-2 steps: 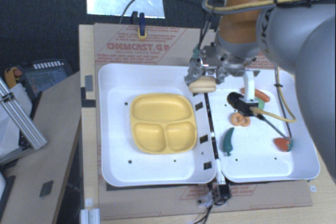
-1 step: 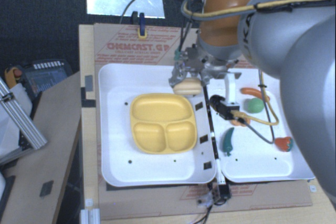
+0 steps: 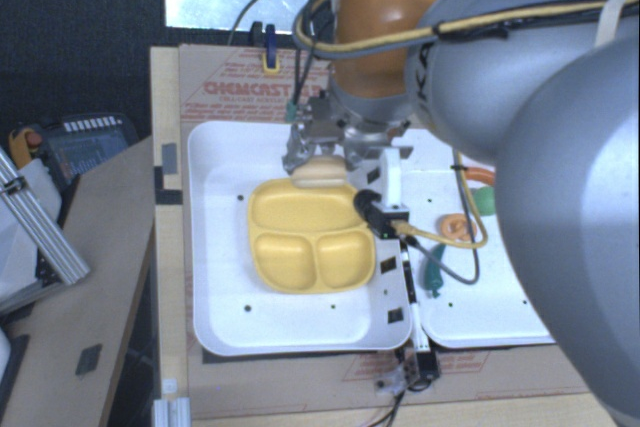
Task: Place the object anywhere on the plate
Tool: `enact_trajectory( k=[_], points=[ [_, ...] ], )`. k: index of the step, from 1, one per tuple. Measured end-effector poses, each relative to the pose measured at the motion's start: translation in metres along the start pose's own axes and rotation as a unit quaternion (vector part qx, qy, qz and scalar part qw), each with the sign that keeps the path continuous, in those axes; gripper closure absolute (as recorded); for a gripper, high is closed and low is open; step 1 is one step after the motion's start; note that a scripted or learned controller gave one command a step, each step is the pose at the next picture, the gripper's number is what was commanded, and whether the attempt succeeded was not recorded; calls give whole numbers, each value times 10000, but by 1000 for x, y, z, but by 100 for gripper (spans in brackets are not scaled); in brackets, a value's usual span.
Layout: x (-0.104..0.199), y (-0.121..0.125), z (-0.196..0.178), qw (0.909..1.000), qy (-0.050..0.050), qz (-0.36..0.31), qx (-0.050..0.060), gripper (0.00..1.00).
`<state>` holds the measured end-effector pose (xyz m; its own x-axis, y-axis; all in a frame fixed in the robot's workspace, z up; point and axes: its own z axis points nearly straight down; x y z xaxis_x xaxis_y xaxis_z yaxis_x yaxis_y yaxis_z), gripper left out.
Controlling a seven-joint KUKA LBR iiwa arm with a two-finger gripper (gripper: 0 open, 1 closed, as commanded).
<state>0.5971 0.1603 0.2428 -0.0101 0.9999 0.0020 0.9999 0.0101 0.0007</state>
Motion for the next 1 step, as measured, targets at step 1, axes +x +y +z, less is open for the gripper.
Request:
enact_trajectory(
  k=[1],
  points=[
    [49,-7,7,10000,0,4,0,100]
  ],
)
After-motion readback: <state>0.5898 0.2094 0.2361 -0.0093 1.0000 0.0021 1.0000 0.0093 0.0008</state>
